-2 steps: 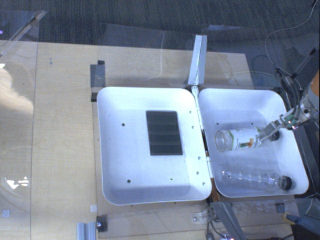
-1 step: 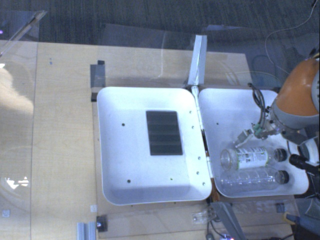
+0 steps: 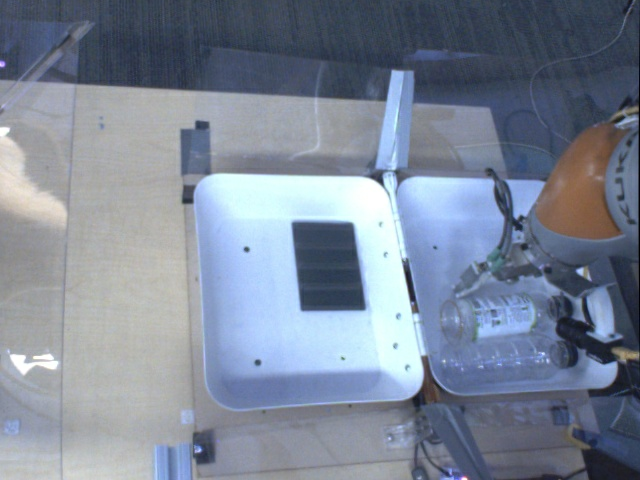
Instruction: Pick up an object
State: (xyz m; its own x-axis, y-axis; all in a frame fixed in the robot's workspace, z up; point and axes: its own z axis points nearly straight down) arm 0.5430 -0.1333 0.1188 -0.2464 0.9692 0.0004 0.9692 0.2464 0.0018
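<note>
Gripper (image 3: 512, 260) sits low in the right white plastic bin (image 3: 440, 208), grip state unclear. Clear plastic bottle with white label (image 3: 497, 318) lies just below it, apparently not lifted; pickup likely pending.

The arm (image 3: 600, 193) runs off the right edge, so only its orange band and wrist show. It covers the right bin's (image 3: 440, 208) far corner. The clear bottle (image 3: 495, 318) blurs into the white floor; its outline is perhaps incomplete.

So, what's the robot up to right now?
Gripper low over right bin, above clear bottle. Bottle lying on its side. Dark block in left bin, untouched.
</note>
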